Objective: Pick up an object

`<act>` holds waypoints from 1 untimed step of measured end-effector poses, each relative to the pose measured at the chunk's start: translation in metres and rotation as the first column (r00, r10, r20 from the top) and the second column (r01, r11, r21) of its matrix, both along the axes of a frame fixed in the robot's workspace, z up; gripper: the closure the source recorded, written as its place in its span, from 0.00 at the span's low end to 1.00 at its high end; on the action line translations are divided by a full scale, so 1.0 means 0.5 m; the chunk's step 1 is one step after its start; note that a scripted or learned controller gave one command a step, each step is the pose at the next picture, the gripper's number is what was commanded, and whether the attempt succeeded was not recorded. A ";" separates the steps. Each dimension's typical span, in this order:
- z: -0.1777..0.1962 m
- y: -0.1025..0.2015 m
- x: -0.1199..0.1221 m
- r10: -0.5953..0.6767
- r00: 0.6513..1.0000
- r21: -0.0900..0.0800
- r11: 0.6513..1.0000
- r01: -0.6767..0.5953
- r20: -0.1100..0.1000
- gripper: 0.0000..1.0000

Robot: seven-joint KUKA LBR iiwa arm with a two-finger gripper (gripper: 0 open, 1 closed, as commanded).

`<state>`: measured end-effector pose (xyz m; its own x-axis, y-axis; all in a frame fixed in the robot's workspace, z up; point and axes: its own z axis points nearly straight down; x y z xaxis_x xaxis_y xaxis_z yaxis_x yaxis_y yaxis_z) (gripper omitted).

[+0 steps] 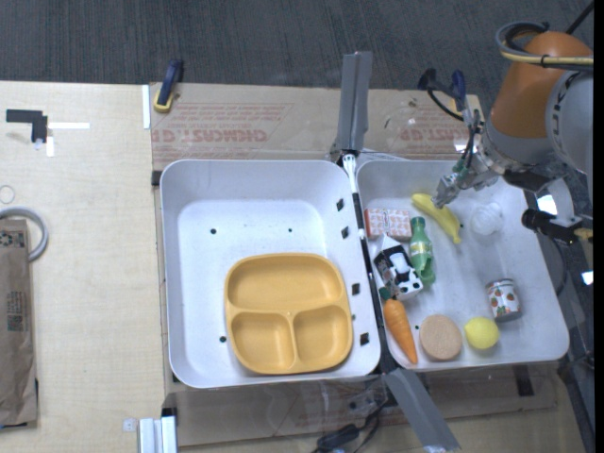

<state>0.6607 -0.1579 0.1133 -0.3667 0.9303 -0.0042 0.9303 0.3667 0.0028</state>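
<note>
The right bin [543, 281] holds a yellow banana [438, 217], a green bottle [421, 255], a pink-and-white packet [389, 222], a black-and-white toy [397, 272], an orange carrot [400, 331], a tan round disc [440, 338], a yellow lemon [481, 333] and a small printed can [504, 300]. My gripper [447, 190] hangs over the back of this bin, its tip right at the banana's far end. I see nothing held in it.
The left bin [189, 253] carries a yellow divided plate [288, 311]. A clear plastic cup [487, 220] lies right of the banana. A grey divider post [354, 102] stands between the bins at the back. The arm's orange band [528, 92] is at upper right.
</note>
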 end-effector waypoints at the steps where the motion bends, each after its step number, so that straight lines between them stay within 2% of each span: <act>1: -0.005 0.001 -0.003 0.000 1.000 0.001 1.000 0.000 -0.005 0.00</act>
